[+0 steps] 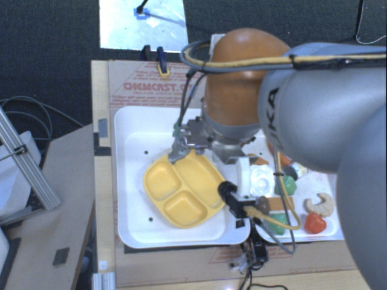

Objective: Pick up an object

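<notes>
One yellow divided tray [181, 189] (three compartments) lies tilted in the left white bin [130, 222], its upper edge right beneath the gripper [179, 151]. Whether the jaws are spread or closed cannot be told. Off beyond the wrist, the right bin [329, 234] holds a croissant-shaped piece [320, 203] and a red item [315, 223].

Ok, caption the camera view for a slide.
KUKA arm's tool at the far edge of a yellow divided tray in the left bin.

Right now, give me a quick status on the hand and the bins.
Hand down at the yellow divided tray's upper edge in the left bin. Nothing seen held. Small items, including a red one, in the right bin.
</notes>
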`<state>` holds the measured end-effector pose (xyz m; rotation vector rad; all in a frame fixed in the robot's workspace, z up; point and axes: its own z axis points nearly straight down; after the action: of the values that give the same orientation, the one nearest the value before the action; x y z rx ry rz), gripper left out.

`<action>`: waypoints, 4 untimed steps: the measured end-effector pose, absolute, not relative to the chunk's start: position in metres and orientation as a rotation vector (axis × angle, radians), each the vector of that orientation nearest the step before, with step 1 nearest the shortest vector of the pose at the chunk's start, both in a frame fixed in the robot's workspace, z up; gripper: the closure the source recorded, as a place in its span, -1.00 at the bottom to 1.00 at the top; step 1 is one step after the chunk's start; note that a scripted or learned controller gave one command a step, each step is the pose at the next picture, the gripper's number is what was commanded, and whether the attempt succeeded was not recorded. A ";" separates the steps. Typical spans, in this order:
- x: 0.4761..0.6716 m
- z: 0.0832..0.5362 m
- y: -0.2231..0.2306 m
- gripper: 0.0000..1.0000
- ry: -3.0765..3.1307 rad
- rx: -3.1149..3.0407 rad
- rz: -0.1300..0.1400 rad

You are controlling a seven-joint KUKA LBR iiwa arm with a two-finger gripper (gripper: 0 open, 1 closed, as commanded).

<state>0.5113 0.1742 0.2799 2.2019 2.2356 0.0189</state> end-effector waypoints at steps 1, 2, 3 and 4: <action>0.485 0.212 0.142 -1.00 2.222 2.225 -0.008; 0.545 0.101 0.206 -1.00 2.213 2.215 0.027; 0.486 0.295 0.237 -1.00 2.231 2.209 0.021; 0.486 0.157 0.183 -1.00 2.220 2.227 -0.011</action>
<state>0.4855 0.1835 0.1571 2.2274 2.2202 -0.0112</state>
